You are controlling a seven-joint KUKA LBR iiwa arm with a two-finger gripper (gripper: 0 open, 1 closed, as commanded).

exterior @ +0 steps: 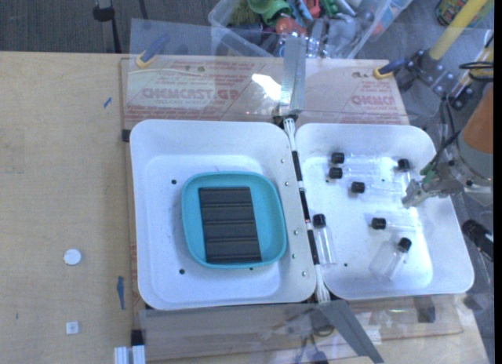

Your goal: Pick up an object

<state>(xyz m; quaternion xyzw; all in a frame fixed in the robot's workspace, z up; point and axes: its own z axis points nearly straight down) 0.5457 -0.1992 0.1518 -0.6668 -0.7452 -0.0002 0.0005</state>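
My gripper (414,194) hangs low over the right bin (447,276), near its far right side. If it is released or clenched I cannot tell, because its tip is small and blurred against the white floor. I see nothing held in it.

The things to pick are small clear vials with black caps, scattered in this bin. One vial (391,256) lies just below my tool, towards the near edge, with its cap pointing up to me. Another vial (323,238) lies well to the left of my tool, beside the bin's inner wall. More caps sit to the upper left of my tool.

I judge these vials to be very light, stiff and smooth. They probably roll easily, and the clear body may slip when it is squeezed. I would take one across the middle of its body, with the tool turned across its length, and press down gently.

The left bin (149,198), far from my tool, bears a teal tray (192,221) with a dark insert.
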